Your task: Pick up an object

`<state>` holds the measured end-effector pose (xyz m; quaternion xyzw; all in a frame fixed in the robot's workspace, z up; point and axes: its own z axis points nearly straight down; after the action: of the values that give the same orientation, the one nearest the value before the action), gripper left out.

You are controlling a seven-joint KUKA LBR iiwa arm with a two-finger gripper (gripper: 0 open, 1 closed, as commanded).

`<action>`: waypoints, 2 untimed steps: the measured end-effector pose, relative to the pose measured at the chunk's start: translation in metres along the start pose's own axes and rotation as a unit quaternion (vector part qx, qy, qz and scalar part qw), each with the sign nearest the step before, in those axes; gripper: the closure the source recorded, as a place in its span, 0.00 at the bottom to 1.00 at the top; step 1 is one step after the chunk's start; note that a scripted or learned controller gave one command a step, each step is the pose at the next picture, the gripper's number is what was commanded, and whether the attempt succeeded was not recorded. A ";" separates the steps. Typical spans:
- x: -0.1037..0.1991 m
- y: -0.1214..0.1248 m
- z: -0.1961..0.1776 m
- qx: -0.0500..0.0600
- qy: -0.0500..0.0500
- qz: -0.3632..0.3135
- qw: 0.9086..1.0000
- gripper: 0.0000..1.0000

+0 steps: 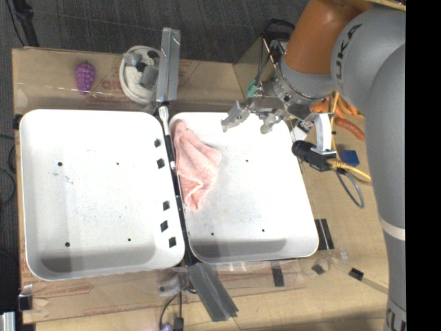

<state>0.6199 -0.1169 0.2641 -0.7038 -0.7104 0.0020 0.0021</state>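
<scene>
A: Two shallow white plastic bins [89,254] side by side — what's inside?

B: One crumpled pink cloth [193,164], against the right bin's left wall.

A: And the two-finger metal gripper [251,119]?

B: Above that bin's far edge, fingers spread wide, holding nothing.

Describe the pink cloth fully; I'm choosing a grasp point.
The cloth is pink, soft terry-like fabric, crumpled and folded into a long bunch. It lies in the right bin, against its left wall, running from the top-left corner down toward the middle. It rests on the bin floor. The gripper hovers to its upper right, apart from it.
</scene>
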 end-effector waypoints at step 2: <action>-0.092 0.037 0.172 -0.002 0.000 -0.084 0.996 0.00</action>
<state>0.6565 -0.2085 0.0919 -0.6416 -0.7671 0.0008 0.0006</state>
